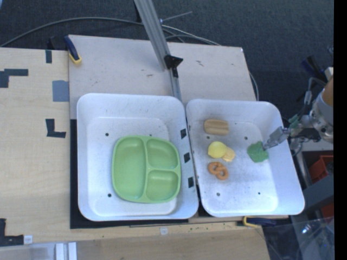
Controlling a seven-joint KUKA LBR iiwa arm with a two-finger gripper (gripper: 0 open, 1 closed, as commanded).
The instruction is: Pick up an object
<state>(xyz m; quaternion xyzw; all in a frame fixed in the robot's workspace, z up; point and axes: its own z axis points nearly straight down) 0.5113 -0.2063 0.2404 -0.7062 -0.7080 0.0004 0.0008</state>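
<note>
**Overhead, two bins and five items**

Here the desk [32,145] carries two white bins: the left bin [87,145] holds one green divided plate [146,169]; the right bin [282,194] holds one tan bun [216,127], one yellow piece [219,150], one green object [258,153] and one pretzel [218,170]. The jaws [274,138] sit just beside the green object; whether apart or together cannot be told.

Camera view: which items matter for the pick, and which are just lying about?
In play:
- pincer, at the green object
- green object, right bin
- tan bread-like piece
- yellow item
- orange pretzel-like piece

Lying about:
- green divided plate, left bin
- metal pole
- blue-and-yellow clamp at the board's corner
</note>
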